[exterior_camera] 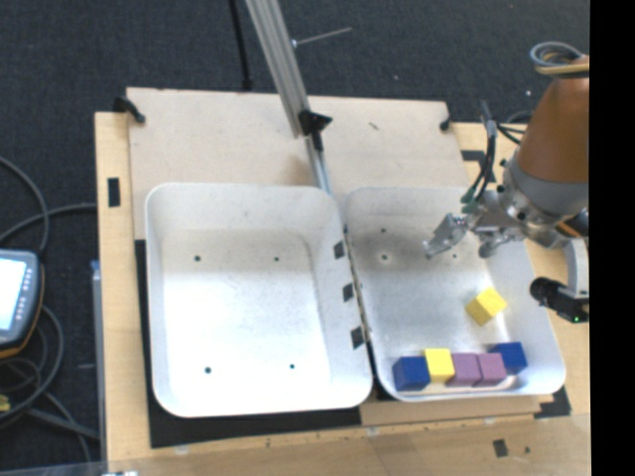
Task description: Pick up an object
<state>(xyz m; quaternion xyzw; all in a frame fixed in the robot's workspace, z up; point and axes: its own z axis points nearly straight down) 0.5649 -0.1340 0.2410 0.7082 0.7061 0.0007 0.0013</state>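
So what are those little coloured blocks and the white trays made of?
The blocks, like the lone yellow block, look like soft foam or painted wood: matte, no glint, slightly rounded edges. I can't tell which. The right tray and left tray look like thin moulded plastic: smooth, rounded corners and raised rims, dulled by grey scuffing. The bench beneath looks like bare wood board.

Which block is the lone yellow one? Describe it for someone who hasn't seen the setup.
Start at the right bin, the one the arm reaches over. Along its near edge runs a row of blue, yellow and purple blocks. The yellow block you want sits by itself above that row, tilted, touching nothing, below the gripper.
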